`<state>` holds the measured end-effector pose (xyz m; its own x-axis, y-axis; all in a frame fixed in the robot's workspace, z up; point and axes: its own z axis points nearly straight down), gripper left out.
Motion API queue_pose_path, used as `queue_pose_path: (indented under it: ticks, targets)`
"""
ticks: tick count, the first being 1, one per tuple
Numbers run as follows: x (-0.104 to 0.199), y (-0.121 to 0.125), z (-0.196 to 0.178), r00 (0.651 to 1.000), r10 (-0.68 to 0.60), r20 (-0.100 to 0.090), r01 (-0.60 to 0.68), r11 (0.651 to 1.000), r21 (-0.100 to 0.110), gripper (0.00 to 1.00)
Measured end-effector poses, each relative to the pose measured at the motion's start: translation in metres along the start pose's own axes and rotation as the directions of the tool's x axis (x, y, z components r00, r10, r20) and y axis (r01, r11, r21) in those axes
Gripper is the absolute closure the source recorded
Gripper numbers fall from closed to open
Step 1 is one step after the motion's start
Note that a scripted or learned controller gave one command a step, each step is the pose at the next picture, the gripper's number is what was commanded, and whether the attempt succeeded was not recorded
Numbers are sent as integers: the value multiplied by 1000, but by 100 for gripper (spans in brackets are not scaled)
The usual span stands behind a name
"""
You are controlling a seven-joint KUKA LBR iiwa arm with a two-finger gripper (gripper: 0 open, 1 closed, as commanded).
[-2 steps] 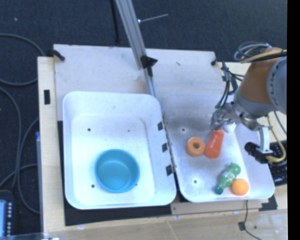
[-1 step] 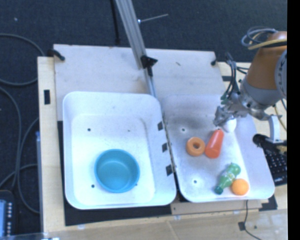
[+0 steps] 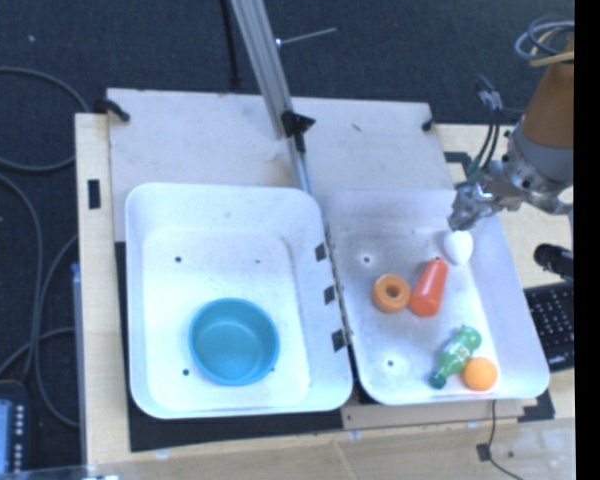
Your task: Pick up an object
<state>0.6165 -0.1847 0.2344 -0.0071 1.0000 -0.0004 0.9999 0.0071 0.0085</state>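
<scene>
Two bins (image 3: 150, 268) share the bench; gripper (image 3: 467, 211), grip state unclear, hovers over the egg (image 3: 459, 246), which might roll away.

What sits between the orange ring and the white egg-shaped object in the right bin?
In the camera view, the orange-red carrot-like piece lies between the orange ring and the white egg-shaped object.

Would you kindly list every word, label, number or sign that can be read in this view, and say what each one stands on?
There is no text to read.
The green bottle may bear a label, but it is too small and blurred to read.
The keyboard keys show no legible characters.
The blue bowl, orange ring and bins carry no markings.
</scene>
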Motion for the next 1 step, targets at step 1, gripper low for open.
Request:
queue_pose_path:
  ticks: [1]
  targets:
    - [0,1,-10,1000,-3,-1,3,1000,3,100]
